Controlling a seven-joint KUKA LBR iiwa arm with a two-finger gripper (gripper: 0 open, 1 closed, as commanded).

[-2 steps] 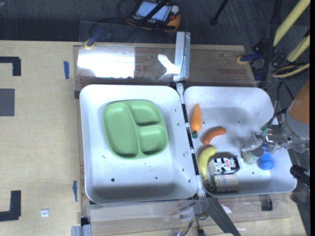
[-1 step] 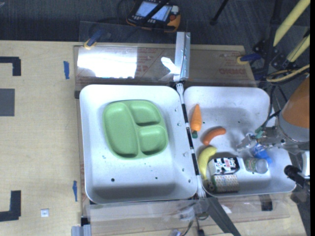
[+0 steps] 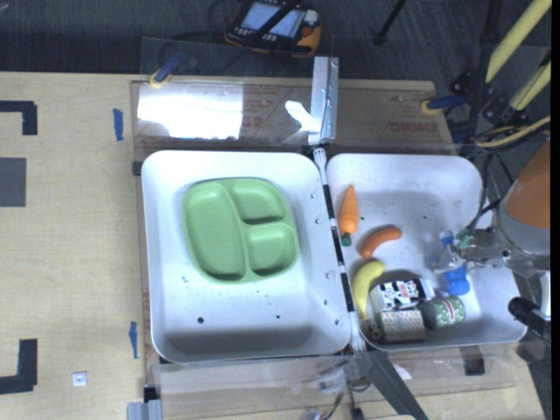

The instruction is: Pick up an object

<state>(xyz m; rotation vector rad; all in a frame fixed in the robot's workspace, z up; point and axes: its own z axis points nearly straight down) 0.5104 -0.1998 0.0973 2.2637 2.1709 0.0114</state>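
The gripper [image 3: 451, 254] hangs over the right bin [image 3: 411, 182], near its right wall; whether it is clenched or released cannot be told. Left of the gripper, well apart from it, lie a carrot [image 3: 349, 210] and an orange sausage-shaped toy [image 3: 380, 239]. A banana [image 3: 365, 285], a black-and-white box [image 3: 400, 293] and a can [image 3: 444, 311] sit below and left of the gripper, nearer to it. A green divided tray [image 3: 240, 228] rests in the left bin [image 3: 166, 234].
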